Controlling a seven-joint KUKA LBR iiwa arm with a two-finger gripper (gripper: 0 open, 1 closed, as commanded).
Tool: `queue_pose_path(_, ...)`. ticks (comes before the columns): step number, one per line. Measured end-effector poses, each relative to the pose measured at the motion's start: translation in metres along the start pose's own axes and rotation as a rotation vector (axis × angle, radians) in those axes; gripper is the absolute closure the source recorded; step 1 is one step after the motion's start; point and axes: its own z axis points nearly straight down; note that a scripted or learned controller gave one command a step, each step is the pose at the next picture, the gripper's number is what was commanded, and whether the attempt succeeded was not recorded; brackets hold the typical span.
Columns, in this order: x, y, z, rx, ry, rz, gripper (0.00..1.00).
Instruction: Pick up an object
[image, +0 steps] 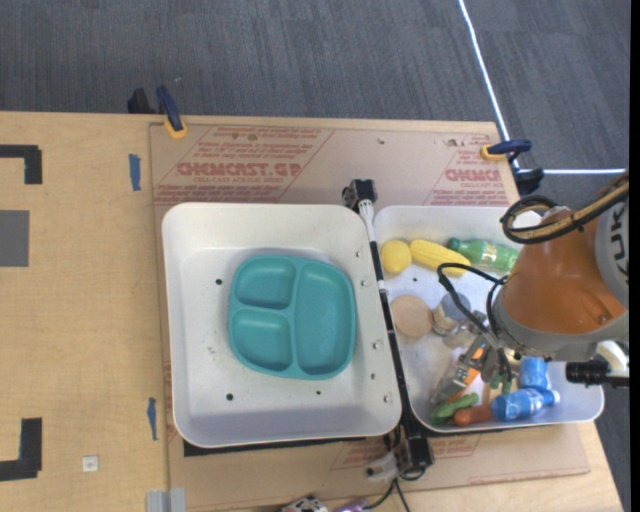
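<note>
Camera view: jaws low in right bin (590, 405) amid clutter w/ banana (436, 255), blue toy (520, 403); grip state unclear.

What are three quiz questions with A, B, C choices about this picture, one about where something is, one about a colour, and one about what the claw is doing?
1. Where is the divided plate?
A. In the left bin
B. In the right bin
C. On the floor

2. What colour is the plate?
A. Red
B. Teal
C. Black

3. Where is the claw?
A. Over the left bin
B. Outside both bins, over the cardboard
C. Down in the right bin among the toys

Answers:
1. A: the plate lies flat in the middle of the left bin.
2. B: its three compartments are all teal.
3. C: the claw reaches down into the right bin, close to the blue toy and near the banana. Whether it holds anything cannot be told.
</note>
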Motion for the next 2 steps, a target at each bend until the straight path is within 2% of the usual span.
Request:
queue_pose_path(1,0.001,0.001,0.000,-0.002,0.002,0.366,0.00)
queue_pose_path(2,-0.002,0.001,-0.011,-0.004,-0.007,0.367,1.00)
